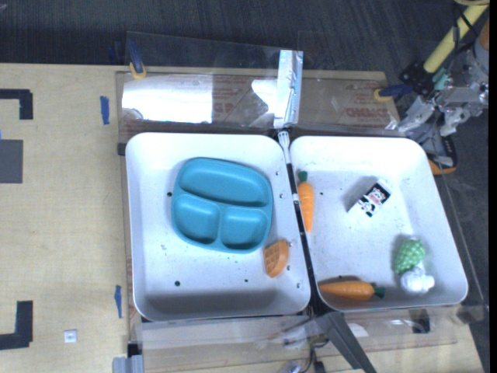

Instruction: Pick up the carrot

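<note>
My gripper (454, 103) sits at the upper right of the scene, outside the bins, just past the far right corner of the right bin (435, 200); whether it is spread or pressed together I cannot tell.

Two carrots lie in the right bin, both apart from my gripper. Carrot A (306, 202) rests lengthwise against the bin's left wall, well to the left of my gripper and nearer the camera, its green top pointing toward the far rim. Carrot B (349, 290) lies crosswise along the near wall, farther from me, its green top pointing right.

A small black-and-white box (370, 199) lies between my gripper and carrot B, tilted. A green-and-white vegetable toy (411, 264) sits near the bin's near right corner, just right of carrot B.

The left bin (144, 231), farthest from me, bears a blue divided plate (221, 204) and an orange bread-like piece (276, 258) just beside the plate's near right corner.
</note>
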{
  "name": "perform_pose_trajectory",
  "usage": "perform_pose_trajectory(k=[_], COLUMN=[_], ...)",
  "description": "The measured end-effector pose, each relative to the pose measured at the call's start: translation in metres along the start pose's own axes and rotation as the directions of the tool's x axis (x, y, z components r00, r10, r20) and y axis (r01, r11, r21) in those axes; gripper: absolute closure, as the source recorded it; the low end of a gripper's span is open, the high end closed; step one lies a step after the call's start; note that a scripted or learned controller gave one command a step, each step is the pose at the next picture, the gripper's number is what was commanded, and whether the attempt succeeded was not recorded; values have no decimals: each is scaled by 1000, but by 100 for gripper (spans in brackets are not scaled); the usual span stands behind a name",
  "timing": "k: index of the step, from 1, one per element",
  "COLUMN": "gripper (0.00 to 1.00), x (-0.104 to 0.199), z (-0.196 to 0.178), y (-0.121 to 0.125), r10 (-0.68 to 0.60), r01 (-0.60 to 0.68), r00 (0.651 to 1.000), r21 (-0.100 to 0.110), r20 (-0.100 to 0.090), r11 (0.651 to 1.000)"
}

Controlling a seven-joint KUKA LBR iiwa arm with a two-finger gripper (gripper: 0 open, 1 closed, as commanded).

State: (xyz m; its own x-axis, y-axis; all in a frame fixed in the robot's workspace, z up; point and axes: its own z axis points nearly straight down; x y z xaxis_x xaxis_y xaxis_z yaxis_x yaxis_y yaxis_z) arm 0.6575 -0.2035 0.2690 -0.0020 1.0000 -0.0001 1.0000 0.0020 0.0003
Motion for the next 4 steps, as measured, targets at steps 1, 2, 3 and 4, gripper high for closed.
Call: perform_pose_trajectory(k=[1, 2, 3, 4], gripper=[0, 0, 100, 100], x=[-18, -12, -17, 24], z=[62, 165, 151, 54], y=[-75, -175, -172, -136], r10=[-91, -189, -185, -470], r01=[91, 190, 185, 470], r00=[996, 982, 983, 882], r21=[3, 10, -2, -4], r20=[0, -17, -3, 4], r11=[996, 982, 983, 882])
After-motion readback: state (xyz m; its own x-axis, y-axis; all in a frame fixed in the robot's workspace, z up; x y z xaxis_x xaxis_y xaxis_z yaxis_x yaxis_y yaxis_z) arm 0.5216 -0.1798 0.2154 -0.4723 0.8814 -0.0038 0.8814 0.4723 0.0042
